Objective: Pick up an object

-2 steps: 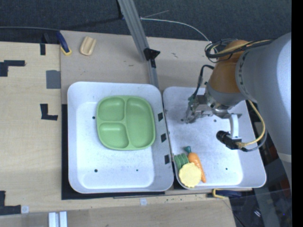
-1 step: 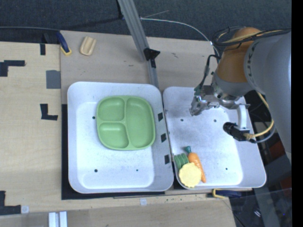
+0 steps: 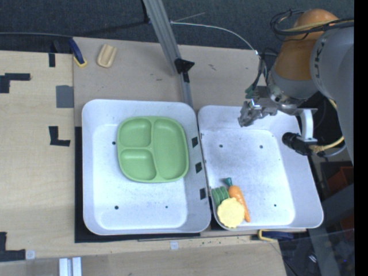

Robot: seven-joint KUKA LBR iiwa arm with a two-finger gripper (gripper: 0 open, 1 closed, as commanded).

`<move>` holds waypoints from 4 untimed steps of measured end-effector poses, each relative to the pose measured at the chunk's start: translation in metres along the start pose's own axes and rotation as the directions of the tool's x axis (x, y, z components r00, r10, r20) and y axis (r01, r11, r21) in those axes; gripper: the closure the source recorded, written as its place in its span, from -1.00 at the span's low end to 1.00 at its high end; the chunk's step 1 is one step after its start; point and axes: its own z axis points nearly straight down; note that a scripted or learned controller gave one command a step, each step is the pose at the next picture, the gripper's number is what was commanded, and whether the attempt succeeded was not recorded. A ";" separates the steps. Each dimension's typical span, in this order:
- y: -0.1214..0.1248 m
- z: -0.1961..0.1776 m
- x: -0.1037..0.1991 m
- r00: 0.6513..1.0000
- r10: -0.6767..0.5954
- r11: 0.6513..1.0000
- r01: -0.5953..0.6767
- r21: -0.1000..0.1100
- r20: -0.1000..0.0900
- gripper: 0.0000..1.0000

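Observation:
In the right bin (image 3: 287, 171) the objects lie at the near left corner: a pale yellow round piece (image 3: 231, 213), an orange carrot (image 3: 238, 199) and a small green item (image 3: 221, 195) packed together. My gripper (image 3: 248, 117) hangs over the far edge of the right bin, well away from those objects. Nothing shows between its fingers. The grey arm with its orange band (image 3: 299, 45) reaches in from the upper right.
The left bin (image 3: 98, 171) holds a green divided plate (image 3: 153, 148). A grey pole (image 3: 164, 27) slants down to the bins' far junction. A tan block (image 3: 106, 55) and a blue-yellow tool (image 3: 77, 52) lie on the bench behind the bins.

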 end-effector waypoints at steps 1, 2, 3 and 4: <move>0.001 -0.020 0.000 1.000 0.001 1.000 -0.001 0.005 -0.001 1.00; 0.011 -0.021 0.063 1.000 -0.006 1.000 0.006 0.006 -0.003 1.00; 0.017 -0.025 0.127 1.000 -0.006 1.000 0.006 0.006 -0.003 1.00; 0.015 -0.020 0.191 1.000 -0.006 1.000 0.006 0.008 -0.003 1.00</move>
